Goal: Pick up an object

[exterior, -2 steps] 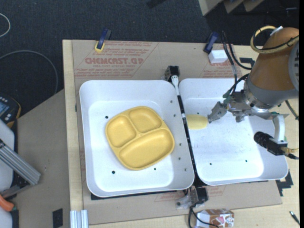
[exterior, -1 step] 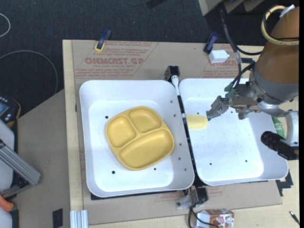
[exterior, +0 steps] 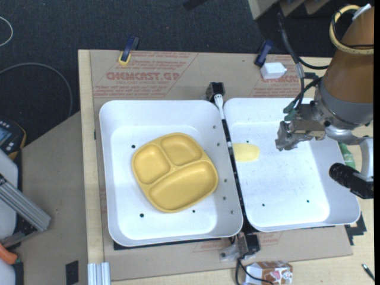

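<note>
The robot's hand [exterior: 289, 136] hangs over the right bin [exterior: 297, 215]; whether it is open cannot be told. A small yellow piece [exterior: 246, 152] lies near, at its 8 o'clock, by the bin's left wall. A yellow divided plate [exterior: 174, 171] fills the left bin [exterior: 119, 159].

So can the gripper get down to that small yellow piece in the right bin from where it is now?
Probably yes. The gripper hangs over the right bin, just right of the small yellow piece, with bare bin floor between them. The piece lies close to the bin's left wall, which may crowd the approach.
</note>
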